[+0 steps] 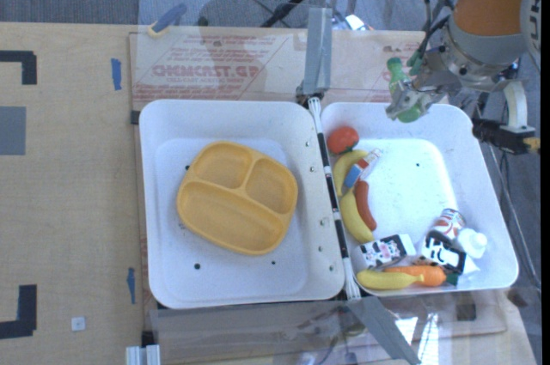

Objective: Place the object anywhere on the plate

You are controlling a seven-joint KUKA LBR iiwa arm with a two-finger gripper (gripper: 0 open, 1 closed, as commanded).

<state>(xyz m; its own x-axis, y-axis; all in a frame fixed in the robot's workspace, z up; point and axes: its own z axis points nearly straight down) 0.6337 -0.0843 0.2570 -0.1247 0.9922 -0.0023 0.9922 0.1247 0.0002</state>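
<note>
Yellow plate [237, 197] — white bins [163, 123]; red tomato [343, 138], yellow banana [354, 213].

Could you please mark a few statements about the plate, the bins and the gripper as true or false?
1. The yellow plate lies in the left bin. True.
2. A banana rests on the plate. False: the banana lies in the right bin.
3. The gripper hangs over the far edge of the right bin. True.
4. The red tomato sits in the left bin. False: it is in the right bin, near the divider.
5. The plate has three compartments. True.
</note>
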